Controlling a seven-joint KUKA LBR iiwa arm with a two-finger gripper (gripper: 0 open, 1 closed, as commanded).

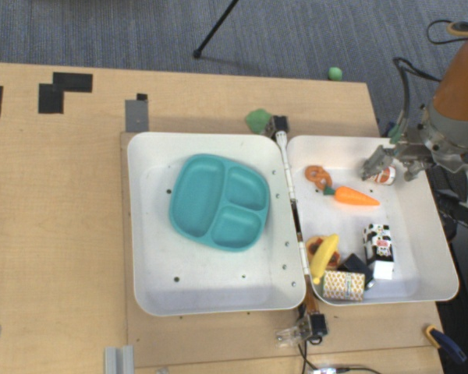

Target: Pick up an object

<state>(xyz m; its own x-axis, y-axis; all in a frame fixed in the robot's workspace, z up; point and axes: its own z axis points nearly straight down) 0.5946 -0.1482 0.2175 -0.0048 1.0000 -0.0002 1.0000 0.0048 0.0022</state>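
1. Camera view: the gripper point(390, 164) hangs over the right bin's point(437, 232) far right corner, fingers spread, nothing between them; a small red-white object point(385, 177) lies just under them.
2. The carrot point(356, 197) lies near, with bare floor around it.
3. The left bin point(144, 232) holds a teal tray point(218, 202).

A single fixed camera looks down at a slant from above the bench point(54, 232), far enough back to take in both white bins: the left bin point(152, 287) at frame centre, the right bin point(437, 271) toward the right edge. Grey carpet point(140, 14) fills the top strip, and the arm point(460, 92) enters at upper right.
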